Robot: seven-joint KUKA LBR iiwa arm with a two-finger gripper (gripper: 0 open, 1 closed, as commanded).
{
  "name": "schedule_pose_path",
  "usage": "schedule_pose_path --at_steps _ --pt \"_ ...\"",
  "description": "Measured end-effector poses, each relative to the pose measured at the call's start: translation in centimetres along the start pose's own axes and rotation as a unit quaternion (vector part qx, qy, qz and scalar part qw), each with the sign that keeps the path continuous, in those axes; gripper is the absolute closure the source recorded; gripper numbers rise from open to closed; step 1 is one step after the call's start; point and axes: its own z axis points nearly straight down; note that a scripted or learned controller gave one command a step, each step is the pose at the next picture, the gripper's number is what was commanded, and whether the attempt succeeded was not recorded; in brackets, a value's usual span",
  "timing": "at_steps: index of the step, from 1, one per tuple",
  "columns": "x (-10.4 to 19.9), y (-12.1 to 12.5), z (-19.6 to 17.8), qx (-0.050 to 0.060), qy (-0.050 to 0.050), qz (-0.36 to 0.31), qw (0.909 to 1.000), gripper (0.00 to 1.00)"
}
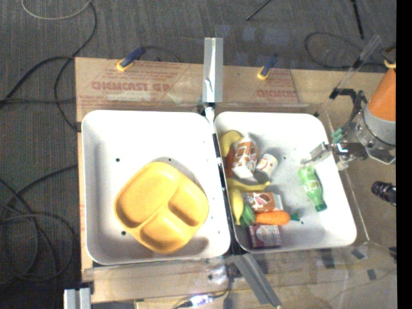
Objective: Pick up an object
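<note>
Green plastic, the little bottle (312,188), lies on the floor of the right bin (335,234), just below and left of my pincer (329,150), which hangs over the bin's right rim. Whether my pincer is wide or narrow I cannot tell. The risk I judge: a round bottle lying flat may roll aside, or I clip the rim coming down.

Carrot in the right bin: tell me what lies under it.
The carrot lies across a red-and-white packet and a purple packet, beside a banana. Whatever is beneath those stays hidden.
</note>
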Motion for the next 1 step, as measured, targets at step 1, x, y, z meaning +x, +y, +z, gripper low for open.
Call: schedule_pose_path --at_steps 1 --pt "0.11 1.83 10.79 -0.004 0.003 -0.063 0.9980 0.00"
